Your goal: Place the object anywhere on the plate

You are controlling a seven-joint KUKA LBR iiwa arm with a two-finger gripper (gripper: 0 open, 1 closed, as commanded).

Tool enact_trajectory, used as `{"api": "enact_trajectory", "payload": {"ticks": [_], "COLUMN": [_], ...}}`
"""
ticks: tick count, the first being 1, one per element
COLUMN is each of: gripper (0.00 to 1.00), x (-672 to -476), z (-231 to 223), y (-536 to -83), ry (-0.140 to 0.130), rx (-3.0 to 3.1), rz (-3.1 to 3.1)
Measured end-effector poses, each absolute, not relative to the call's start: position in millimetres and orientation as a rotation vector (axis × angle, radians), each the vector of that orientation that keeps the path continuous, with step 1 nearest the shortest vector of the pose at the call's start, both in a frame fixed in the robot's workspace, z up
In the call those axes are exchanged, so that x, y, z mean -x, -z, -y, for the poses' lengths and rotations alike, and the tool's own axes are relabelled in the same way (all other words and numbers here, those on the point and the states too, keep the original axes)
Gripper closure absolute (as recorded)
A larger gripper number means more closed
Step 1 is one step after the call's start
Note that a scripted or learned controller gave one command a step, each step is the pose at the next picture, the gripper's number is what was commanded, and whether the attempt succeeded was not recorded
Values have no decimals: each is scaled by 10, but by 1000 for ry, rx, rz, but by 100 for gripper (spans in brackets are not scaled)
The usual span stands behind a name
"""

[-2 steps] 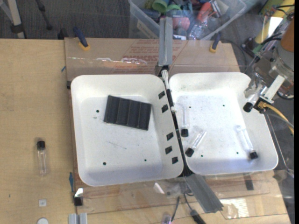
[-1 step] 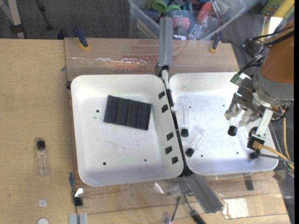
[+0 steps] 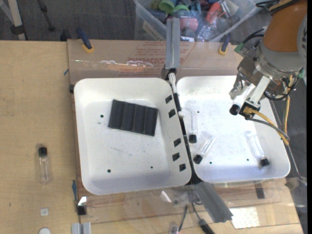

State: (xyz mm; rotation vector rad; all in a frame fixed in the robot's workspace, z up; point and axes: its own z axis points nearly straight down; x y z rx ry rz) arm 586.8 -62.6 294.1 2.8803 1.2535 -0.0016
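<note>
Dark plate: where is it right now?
In the camera view the plate lies flat in the left bin, toward its upper middle, slightly tilted. It's left of the divider, well apart from the vials in the right bin.

Both bins (image 3: 87, 130) showing white. Plate (image 3: 133, 117) in the left one showing dark grey, ribbed in parallel strips. Vials (image 3: 204, 147) appearing clear with black caps. Arm's band (image 3: 287, 28) glowing orange; bench (image 3: 29, 106) showing pale wood grain.

Grey arm (image 3: 285, 28) with orange band entering from the right, wrist angled downward, gripper (image 3: 242, 101) hanging low at its tip
</note>
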Motion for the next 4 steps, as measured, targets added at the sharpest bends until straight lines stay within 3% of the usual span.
{"api": "enact_trajectory", "payload": {"ticks": [1, 2, 3, 4], "gripper": [100, 100, 100, 100], "x": [-5611, -6032, -6547, -5444], "z": [587, 433, 169, -348], "y": [-1846, -2575, -2741, -1833], "ry": [5, 1, -4, 5], "rx": [-2893, -3083, -3123, -3127], "rz": [-1232, -604, -344, -313]}}
